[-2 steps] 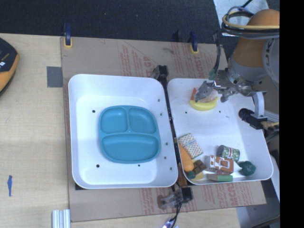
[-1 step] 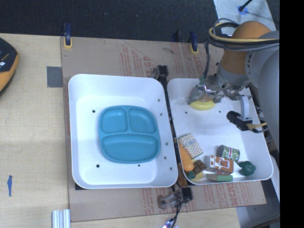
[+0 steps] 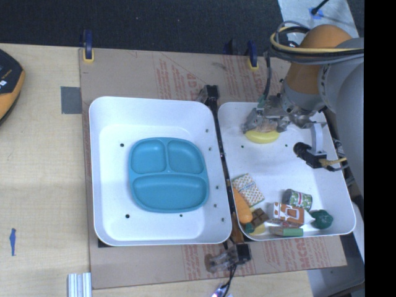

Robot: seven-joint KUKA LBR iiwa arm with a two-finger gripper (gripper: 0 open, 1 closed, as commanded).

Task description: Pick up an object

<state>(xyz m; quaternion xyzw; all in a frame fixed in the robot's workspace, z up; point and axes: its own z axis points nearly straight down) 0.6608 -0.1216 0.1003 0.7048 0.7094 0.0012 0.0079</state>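
My gripper (image 3: 265, 122) is low in the far part of the right bin (image 3: 331, 184), right over a flat yellow object (image 3: 262, 137). The gripper covers the yellow object's far edge, and I cannot see whether it is gripped. Other small items lie clustered along the near edge of the same bin: a checkered packet (image 3: 247, 189), an orange carrot (image 3: 243, 208), a green can (image 3: 298, 199), a small printed carton (image 3: 288, 214), a dark green lump (image 3: 322, 218) and a green stick (image 3: 286, 232).
The left bin (image 3: 108, 135) holds a blue divided plate (image 3: 168, 174) at its middle. The arm's grey body and orange band (image 3: 312, 54) reach over the right bin's far right corner. A yellow and black device (image 3: 7, 82) lies at the bench's left edge.
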